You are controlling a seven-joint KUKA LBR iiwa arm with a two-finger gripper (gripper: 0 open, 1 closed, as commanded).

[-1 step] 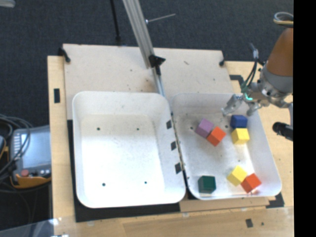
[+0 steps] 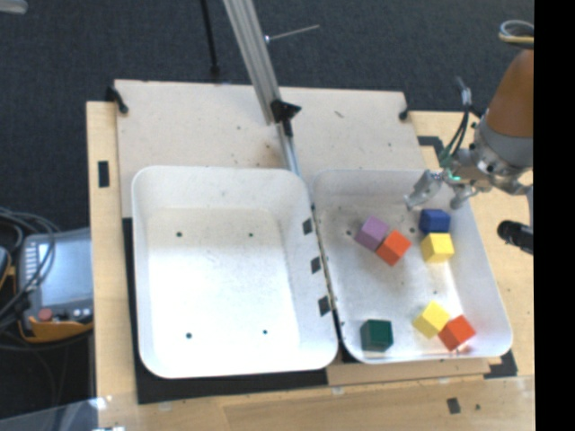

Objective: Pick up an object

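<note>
Robot gripper [image 2: 437,189] poised over a bin of coloured blocks, its two fingers spread apart with nothing between them.

Nearest the camera in the right bin [image 2: 490,281] lie a green block [image 2: 376,335], a yellow block [image 2: 432,318] touching a red block [image 2: 457,331]; farther back sit a purple block [image 2: 371,233] against an orange block [image 2: 393,247], then a second yellow block [image 2: 437,247] and a blue block [image 2: 434,220] (just below the fingertips). The left bin [image 2: 144,241] sits alongside.
</note>
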